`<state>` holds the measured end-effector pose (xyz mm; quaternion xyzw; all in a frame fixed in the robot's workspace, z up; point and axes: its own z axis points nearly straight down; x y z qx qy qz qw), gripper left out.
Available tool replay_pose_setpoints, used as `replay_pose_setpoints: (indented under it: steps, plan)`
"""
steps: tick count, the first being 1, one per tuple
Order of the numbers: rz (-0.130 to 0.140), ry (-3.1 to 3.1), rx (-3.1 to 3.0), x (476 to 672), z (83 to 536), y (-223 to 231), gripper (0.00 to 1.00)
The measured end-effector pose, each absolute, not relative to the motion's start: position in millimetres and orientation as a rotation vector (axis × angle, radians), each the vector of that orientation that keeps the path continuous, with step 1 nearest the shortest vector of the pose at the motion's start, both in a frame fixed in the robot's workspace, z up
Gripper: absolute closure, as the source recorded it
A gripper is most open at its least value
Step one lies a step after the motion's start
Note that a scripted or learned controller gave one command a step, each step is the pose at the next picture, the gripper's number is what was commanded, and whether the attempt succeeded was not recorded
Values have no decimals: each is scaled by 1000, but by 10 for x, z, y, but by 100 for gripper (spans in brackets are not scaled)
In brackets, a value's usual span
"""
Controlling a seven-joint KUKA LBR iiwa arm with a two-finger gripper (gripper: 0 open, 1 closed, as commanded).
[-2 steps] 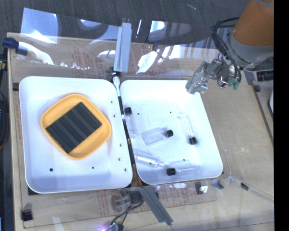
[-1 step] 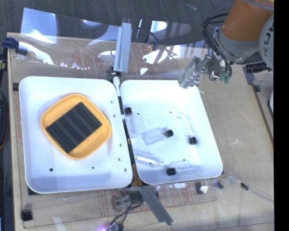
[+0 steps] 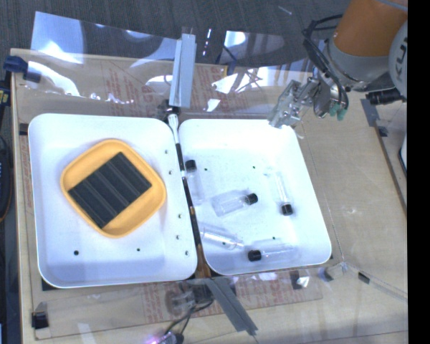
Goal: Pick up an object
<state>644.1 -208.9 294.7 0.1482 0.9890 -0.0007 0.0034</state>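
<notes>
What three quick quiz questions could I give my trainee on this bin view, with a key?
1. True or false: the yellow tray with the dark ribbed insert lies in the left bin.
2. Where is the gripper? A) low among the vials B) above the right bin's far right corner C) over the left bin
3. Fill in: the clear vials in the right bin have ____ caps.

Key: 1 true; 2 B; 3 black.
</notes>
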Motion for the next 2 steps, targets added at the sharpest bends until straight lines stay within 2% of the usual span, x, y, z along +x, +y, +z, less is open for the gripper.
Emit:
replay_pose_setpoints:
  steps: [2]
  plan:
    - [-5, 3092, 458, 6464, 3173, -2076, 100]
